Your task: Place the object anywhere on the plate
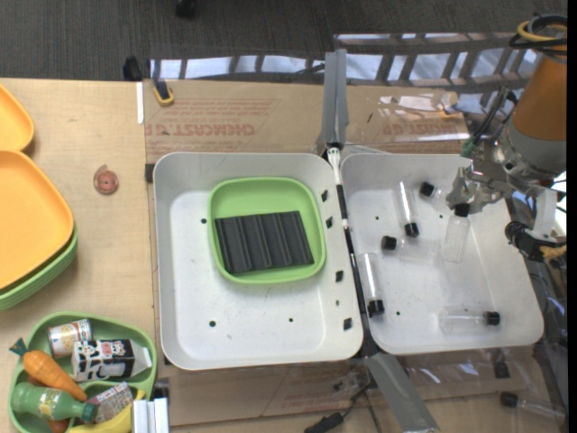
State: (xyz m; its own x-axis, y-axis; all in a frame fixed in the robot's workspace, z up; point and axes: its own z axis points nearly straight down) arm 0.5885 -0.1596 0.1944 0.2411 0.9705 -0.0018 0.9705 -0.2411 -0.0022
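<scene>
The tool (pixel 462 207) hangs over the right bin (pixel 505 332), clamped on the cap of a clear tube (pixel 453 237) dangling upright below it, apparently lifted for carrying to the green plate (pixel 311 197) in the left bin (pixel 180 323).

Your arm (pixel 541 106) reaches in from the right, its orange band above the wrist. Your gripper (pixel 462 207) points down over the right bin's (pixel 505 336) upper right part.

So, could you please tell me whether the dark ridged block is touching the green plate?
Touching. The camera view shows the dark ridged block lying flat on the green plate, green rim visible all around it.
</scene>
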